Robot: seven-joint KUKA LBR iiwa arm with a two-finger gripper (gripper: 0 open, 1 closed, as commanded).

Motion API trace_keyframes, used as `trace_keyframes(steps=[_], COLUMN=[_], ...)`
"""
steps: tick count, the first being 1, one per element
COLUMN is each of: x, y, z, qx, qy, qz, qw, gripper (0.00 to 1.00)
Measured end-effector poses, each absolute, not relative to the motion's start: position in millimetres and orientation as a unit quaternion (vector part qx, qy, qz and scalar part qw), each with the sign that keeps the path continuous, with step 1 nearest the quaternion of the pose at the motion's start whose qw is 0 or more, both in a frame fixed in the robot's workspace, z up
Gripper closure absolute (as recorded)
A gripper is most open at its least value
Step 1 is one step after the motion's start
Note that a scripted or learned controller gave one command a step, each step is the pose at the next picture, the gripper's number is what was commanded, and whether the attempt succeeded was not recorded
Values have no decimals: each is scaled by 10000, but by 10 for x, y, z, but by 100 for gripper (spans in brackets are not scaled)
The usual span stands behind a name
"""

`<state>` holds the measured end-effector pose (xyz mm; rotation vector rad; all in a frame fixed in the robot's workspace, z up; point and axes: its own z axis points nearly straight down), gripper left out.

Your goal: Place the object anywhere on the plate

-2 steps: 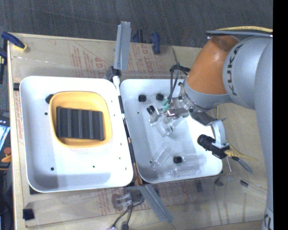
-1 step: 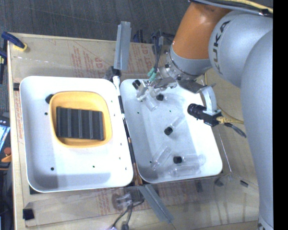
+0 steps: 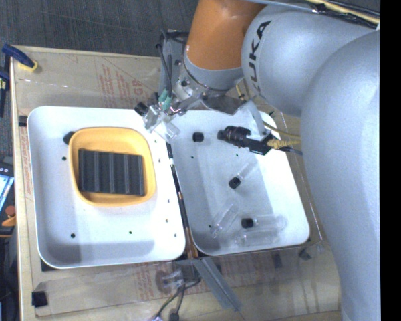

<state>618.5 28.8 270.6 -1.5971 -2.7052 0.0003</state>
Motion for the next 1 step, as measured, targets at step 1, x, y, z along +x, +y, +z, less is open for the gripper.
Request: trace_keyframes(steps=[1], x=[6185], y=[287], z=[2707], qx=[-5084], qy=[-8611], qz=[1], qw=[1], gripper=[0])
